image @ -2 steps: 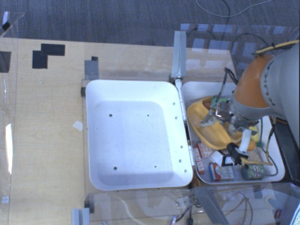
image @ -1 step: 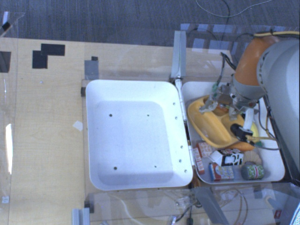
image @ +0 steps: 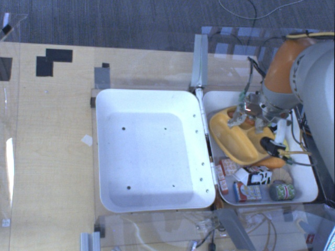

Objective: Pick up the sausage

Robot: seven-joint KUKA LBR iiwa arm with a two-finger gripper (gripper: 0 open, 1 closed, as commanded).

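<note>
Your gripper (image: 250, 115) hangs over the smooth, curved yellow banana (image: 238, 138) in the right bin (image: 313, 190); you cannot tell its finger state.

the arm (image: 314, 82) is showing a broad, rounded grey shell with an orange band (image: 280, 67) above the wrist; thin dark cables are running along that wrist. the gripper (image: 250, 115) is showing small metallic parts; a black piece is sitting beside it.

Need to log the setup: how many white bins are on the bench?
2: the left bin beside the right bin, which holds the clutter under the gripper.
</note>
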